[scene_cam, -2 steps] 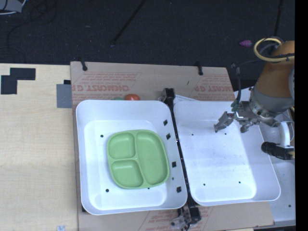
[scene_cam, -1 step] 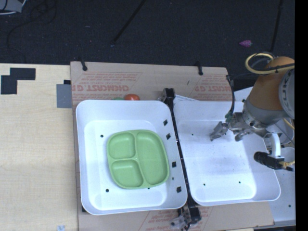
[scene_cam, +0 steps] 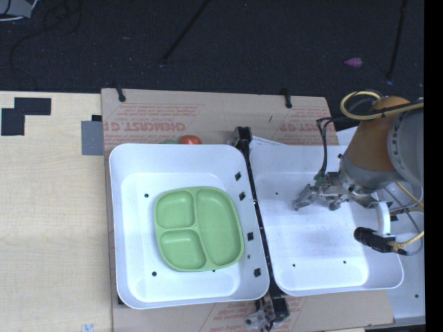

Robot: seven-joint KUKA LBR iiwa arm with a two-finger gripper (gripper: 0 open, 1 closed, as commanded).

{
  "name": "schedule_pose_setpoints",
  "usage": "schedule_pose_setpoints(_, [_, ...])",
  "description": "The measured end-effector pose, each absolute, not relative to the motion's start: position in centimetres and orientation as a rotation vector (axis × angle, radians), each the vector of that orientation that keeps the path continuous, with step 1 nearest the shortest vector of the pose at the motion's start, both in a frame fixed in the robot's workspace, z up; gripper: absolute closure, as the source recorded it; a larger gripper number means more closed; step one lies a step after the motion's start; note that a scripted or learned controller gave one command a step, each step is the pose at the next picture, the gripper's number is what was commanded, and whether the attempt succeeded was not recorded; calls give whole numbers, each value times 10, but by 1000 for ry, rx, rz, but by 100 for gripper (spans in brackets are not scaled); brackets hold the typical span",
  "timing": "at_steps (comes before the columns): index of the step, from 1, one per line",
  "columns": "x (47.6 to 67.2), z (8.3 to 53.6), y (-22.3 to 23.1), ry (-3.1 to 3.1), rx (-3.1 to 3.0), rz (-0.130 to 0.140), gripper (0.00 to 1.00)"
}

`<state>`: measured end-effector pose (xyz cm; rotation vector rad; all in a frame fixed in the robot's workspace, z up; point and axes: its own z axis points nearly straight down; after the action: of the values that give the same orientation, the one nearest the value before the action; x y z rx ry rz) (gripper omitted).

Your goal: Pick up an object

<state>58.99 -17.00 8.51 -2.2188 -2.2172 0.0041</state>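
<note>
No object has been lifted yet. The gripper (scene_cam: 304,198) is seen low in the right bin (scene_cam: 325,268), apparently slightly open with nothing between its fingers. The green plate (scene_cam: 197,228) lies in the left bin (scene_cam: 131,185).

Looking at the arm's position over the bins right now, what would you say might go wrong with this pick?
The end effector hangs over the right white bin, while the green divided plastic plate lies in the left white bin; a descent here likely grabs nothing. The plate's flat, low shape may also slip a two-finger grip.
</note>
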Motion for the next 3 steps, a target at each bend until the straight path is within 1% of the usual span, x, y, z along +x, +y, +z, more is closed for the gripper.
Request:
schedule_pose_setpoints(1, [590, 97, -171, -2216, -2221, 3, 100])
schedule_pose_setpoints(2, [588, 145, -162, -2222, -2220, 0, 100])
schedule_pose_setpoints(3, [589, 198, -163, -2224, -2222, -2, 100])
